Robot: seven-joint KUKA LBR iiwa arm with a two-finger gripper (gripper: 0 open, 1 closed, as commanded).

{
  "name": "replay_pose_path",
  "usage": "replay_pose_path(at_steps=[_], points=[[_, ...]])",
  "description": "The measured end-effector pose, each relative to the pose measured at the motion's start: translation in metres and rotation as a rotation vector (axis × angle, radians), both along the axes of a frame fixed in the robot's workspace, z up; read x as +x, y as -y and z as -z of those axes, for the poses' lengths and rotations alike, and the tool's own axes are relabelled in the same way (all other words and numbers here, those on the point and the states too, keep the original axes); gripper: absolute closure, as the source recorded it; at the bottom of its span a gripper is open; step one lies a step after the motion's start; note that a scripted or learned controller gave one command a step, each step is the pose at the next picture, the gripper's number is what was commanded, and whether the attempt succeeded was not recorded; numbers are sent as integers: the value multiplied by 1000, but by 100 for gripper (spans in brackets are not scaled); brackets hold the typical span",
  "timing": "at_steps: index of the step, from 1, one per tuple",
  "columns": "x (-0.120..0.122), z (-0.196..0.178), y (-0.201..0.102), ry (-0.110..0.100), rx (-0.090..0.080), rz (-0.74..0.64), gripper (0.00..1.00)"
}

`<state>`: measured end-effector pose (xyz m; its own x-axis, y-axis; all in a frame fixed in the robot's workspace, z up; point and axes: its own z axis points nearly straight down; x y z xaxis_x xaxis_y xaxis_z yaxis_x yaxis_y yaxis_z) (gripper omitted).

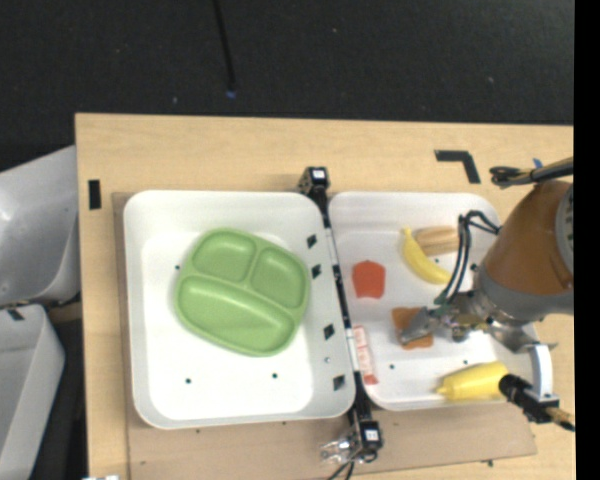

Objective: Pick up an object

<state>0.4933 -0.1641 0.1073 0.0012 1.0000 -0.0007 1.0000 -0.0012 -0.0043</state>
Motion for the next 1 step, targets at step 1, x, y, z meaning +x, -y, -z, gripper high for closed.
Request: replay_pose_path(at_steps=[1], points=[[0,7,1,3,0,3,0]])
